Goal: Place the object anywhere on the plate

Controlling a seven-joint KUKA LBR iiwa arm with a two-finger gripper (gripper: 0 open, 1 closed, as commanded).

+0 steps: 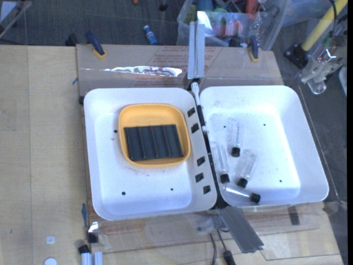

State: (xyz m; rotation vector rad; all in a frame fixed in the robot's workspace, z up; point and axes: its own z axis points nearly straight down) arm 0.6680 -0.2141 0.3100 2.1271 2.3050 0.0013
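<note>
1. You find the dark ridged block (pixel 153 142) lying flat in the middle of the yellow plate (pixel 151 109), toward the left bin's (pixel 143 200) far edge.
2. The gripper (pixel 317 77) hangs blurred beyond the right bin's (pixel 287 115) far right corner; whether it grips anything, you cannot tell.
3. Judge the placing done; your next move is probably only to verify it and stay clear.

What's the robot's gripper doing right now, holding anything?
Gripper: cannot be told; it looks blurred, beyond the far corner of the right bin.
</note>
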